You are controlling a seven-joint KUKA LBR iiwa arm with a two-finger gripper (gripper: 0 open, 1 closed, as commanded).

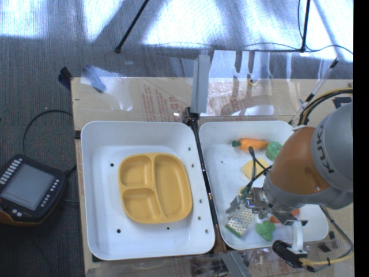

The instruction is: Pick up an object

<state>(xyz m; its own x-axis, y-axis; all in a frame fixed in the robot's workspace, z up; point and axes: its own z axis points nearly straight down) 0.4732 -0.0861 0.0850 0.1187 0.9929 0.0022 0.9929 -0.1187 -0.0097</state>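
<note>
- Camera view, desk (144, 100): carries two shallow white bins side by side.
- Left bin (98, 154): one yellow divided tray (154, 187), lying flat near its centre.
- Right bin (222, 137): toy carrot (252, 143) at 12 o'clock; pale green piece (273, 149) just beside the carrot's right end; yellow slice (251, 168) near centre; green-and-white patterned block (239, 223) at 7 o'clock; green lump (266, 230) at 6 o'clock.
- Arm (311, 163): over the right bin's 4 o'clock side.
- Claw (249, 201): low, just above the patterned block; finger spacing cannot be told.
</note>
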